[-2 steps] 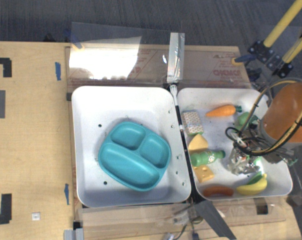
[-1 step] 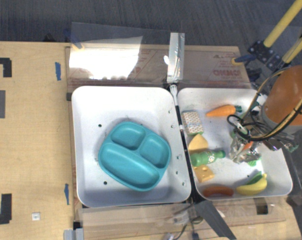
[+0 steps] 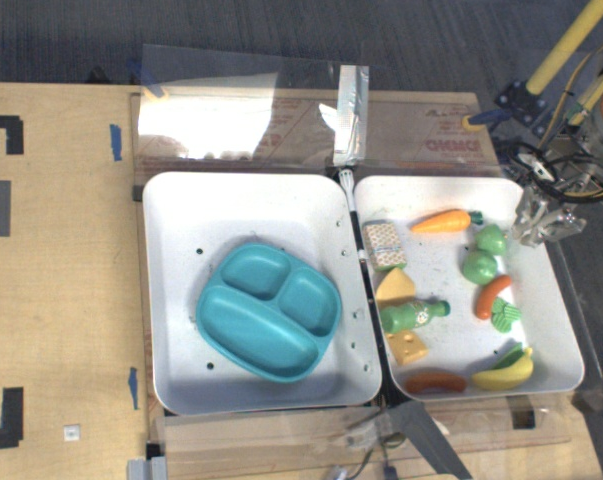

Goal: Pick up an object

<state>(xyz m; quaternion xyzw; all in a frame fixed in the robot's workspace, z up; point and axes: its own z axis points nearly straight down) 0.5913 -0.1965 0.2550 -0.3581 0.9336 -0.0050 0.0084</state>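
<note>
Right bin (image 3: pixel 566 313) has all the toy food: carrot (image 3: pixel 442 222) up top, green pepper (image 3: pixel 480 264) near the middle, banana (image 3: pixel 508 371) and sausage (image 3: pixel 436 380) along the bottom edge. Gripper (image 3: pixel 543 223) sits over the bin's upper right rim, nothing between its fingers; can't tell how wide. Left bin (image 3: pixel 171 298) holds a teal tray (image 3: pixel 269 311).

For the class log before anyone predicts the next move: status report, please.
Tool at right bin's far right rim, nothing seen in it. Toy food untouched: carrot, banana, bottle. Teal tray in left bin.
</note>
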